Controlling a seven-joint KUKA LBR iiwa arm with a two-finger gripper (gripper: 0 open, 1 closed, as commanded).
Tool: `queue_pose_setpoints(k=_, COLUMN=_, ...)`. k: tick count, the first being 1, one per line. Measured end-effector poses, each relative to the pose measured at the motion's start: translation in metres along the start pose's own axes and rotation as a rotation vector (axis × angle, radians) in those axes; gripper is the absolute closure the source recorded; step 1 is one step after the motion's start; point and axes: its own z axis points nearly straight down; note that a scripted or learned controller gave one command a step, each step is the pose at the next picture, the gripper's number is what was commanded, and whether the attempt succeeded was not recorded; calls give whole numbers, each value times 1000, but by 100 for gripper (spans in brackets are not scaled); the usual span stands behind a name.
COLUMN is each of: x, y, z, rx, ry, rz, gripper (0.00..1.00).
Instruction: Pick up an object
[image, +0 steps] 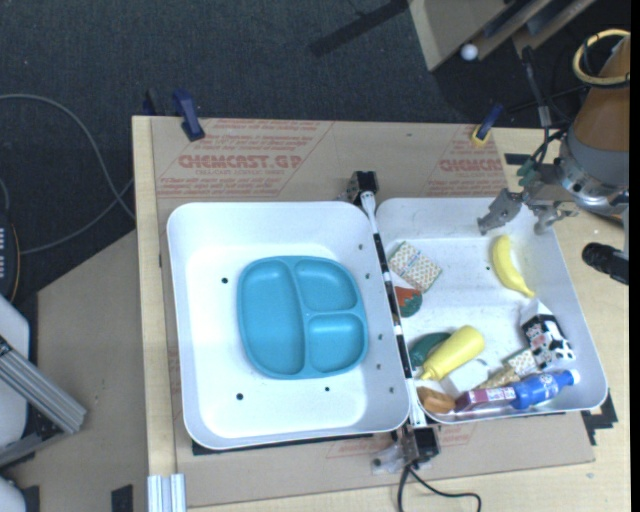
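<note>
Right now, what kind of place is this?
Probably a robotics lab bench set up for picking trials: two white bins clamped on a wooden board, toy items like a banana to grasp, and an arm's gripper above them.

Yellow banana (511, 266), right bin's far side

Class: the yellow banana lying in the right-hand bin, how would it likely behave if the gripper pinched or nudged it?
The banana is curved and smooth-looking, so it may slip from a pinch. Lying flat on the bin floor, it would probably pivot or slide rather than roll. It looks small, so probably light.
</note>
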Motion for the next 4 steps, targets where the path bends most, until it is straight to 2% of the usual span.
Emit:
queue_pose_setpoints(k=1, x=-39, y=18, z=69, rx=1, ry=-1, rz=1, gripper=0)
queue_pose_setpoints(k=2, x=-31, y=34, z=108, rx=4, ry=8, rz=-4, gripper=0)
queue_pose_setpoints(k=3, x=-33, y=34, z=97, rx=-2, ry=0, rz=-4, gripper=100)
queue_pose_setpoints(k=4, x=59, y=33, z=108, rx=0, ry=2, rz=-2, gripper=100)
